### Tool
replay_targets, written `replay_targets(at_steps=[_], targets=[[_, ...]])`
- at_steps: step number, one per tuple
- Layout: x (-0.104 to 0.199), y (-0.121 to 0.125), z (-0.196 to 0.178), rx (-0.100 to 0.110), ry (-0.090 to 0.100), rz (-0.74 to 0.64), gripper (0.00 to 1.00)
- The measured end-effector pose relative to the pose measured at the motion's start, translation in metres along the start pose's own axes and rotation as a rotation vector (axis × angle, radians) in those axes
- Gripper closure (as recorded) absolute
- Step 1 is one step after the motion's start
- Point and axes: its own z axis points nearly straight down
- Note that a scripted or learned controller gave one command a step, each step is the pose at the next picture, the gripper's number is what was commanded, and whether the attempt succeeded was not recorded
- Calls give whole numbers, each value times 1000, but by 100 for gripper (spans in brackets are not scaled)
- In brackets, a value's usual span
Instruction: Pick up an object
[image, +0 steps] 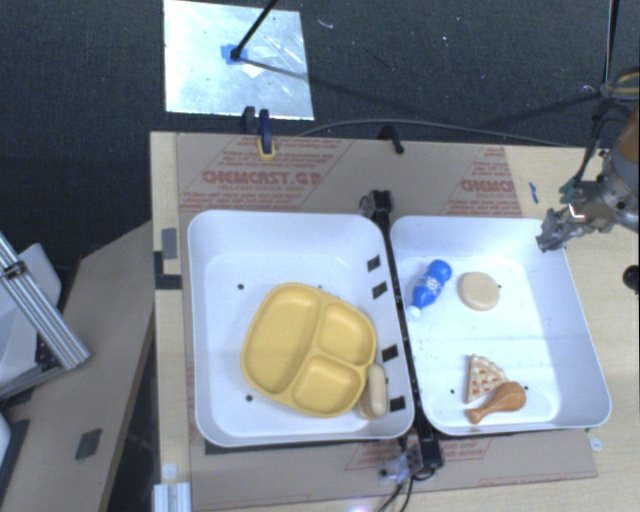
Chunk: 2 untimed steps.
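In the right bin (560, 330) lie a blue and white bottle (430, 284), a round beige cookie (479, 291), a pizza slice (483, 377) and a brown chicken drumstick (497, 402). The left bin (215, 300) holds a yellow divided tray (308, 348) with a pale bread roll (375, 391) against its right side. My gripper (556, 232) hangs at the far right, over the right bin's back right corner, well apart from every object. Nothing shows between its fingers.
The bins rest on a cardboard sheet (300, 170) over the bench. A blue and yellow clamp (264, 132) sits at the cardboard's back edge. A shiny metal plate (238, 58) lies on the dark floor beyond. Cables run behind the bins.
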Motion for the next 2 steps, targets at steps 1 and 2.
replay_targets(at_steps=[1,2], targets=[[45,-7,9,6,3,-3,100],[103,-29,9,6,4,-5,100]])
